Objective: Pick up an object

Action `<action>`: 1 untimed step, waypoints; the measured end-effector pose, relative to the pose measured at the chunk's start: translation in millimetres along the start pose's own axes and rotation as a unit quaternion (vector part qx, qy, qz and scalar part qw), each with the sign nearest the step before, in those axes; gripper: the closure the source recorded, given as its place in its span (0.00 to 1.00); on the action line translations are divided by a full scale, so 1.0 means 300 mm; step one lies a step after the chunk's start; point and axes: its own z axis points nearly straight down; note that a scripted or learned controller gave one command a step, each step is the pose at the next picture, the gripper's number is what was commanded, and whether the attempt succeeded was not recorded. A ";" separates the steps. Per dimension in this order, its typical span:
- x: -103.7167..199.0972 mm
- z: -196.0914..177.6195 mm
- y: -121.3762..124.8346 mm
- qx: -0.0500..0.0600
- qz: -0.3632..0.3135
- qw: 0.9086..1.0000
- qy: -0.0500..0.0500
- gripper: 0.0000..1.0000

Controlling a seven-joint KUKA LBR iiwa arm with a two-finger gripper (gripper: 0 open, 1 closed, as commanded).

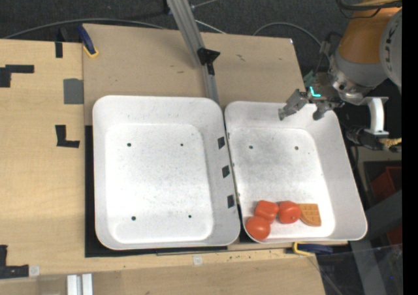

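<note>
Tool: two dark fingers spread apart, nothing between them; poised over the upper right corner of the right bin, at the upper right of the frame. One finger points toward the bin's upper rim, the other sits near its right wall. A small cyan light glows just above the fingers.

Arm: grey with an orange band, entering from the right edge of the frame.

Right bin: shallow, white, speckled floor. Contents lie along its lower edge, well apart from the tool, at the lower right of the frame.
- Red object: rounded, toward the bin's lower left corner.
- Second red object: rounded, just below the first and touching it.
- Third red object: rounded, just right of the first.
- Orange waffle-patterned piece: flat, touching the third red object on its right side.

Left bin: shallow, white, speckled floor, set beside the right bin at centre frame, joined along the shared edge by small dark clips.

Worktop: light wood with black tape marks at the left of the frame.

Metal rail: grey, slanting from the top centre of the frame down to the gap between the bins.
</note>
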 end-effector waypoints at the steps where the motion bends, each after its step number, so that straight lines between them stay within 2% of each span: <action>1: 0.000 -0.009 0.003 -0.002 -0.001 1.000 -0.001 0.00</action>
